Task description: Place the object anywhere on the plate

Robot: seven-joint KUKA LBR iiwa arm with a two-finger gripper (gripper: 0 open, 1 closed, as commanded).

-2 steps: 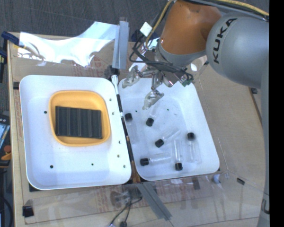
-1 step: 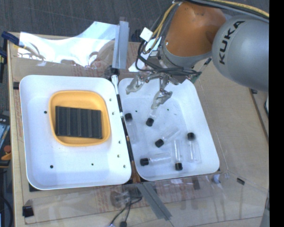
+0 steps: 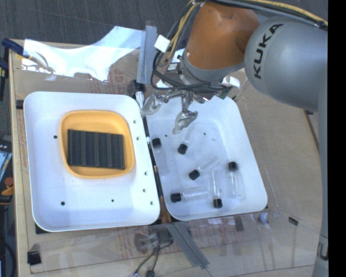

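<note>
Several clear vials with black caps lie scattered in the right bin (image 3: 248, 154): one vial (image 3: 191, 195) at the front, two vials (image 3: 235, 180) standing side by side at the right, and others nearer the middle (image 3: 194, 174). In the left bin sits the yellow plate (image 3: 95, 122), which bears a dark ridged insert (image 3: 96, 149). My gripper (image 3: 168, 112) hangs over the back left part of the right bin, above the vials. Its metal fingers (image 3: 184, 120) are spread open with nothing between them.
The left bin (image 3: 46, 195) and the right bin meet at a raised rim in the middle. Crumpled white plastic (image 3: 86, 56) lies behind the left bin. The grey and orange arm covers the back right corner.
</note>
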